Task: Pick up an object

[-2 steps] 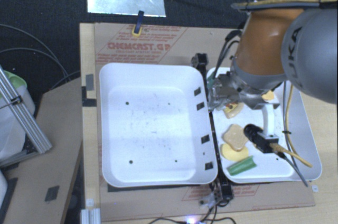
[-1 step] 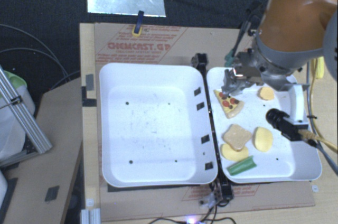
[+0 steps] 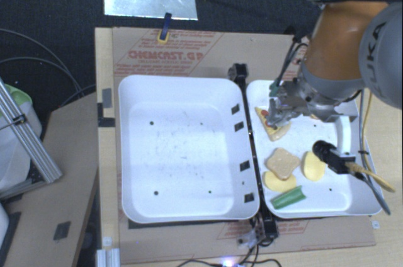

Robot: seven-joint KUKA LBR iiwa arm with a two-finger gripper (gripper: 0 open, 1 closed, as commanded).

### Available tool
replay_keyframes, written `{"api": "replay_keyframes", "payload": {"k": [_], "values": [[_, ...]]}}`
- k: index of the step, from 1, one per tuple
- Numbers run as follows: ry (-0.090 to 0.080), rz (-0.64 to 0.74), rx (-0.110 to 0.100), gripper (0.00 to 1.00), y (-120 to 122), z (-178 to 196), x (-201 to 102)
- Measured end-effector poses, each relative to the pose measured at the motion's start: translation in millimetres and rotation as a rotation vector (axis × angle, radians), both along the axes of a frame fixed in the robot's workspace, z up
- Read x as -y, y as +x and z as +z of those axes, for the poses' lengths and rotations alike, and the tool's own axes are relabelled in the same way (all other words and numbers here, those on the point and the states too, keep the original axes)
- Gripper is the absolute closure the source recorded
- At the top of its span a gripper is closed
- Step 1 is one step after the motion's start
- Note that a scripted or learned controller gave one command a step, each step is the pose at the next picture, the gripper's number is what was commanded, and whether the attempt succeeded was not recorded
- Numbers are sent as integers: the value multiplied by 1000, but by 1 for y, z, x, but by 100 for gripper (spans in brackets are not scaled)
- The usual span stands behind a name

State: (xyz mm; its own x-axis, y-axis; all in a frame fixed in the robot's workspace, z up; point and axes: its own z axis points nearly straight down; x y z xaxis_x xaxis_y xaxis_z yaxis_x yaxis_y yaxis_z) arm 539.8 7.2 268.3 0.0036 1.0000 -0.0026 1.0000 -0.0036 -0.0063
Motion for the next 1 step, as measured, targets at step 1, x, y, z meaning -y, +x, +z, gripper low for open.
{"api": "replay_keyframes", "payload": {"k": [1], "values": [[3,2,9,100,-54,35,23]]}}
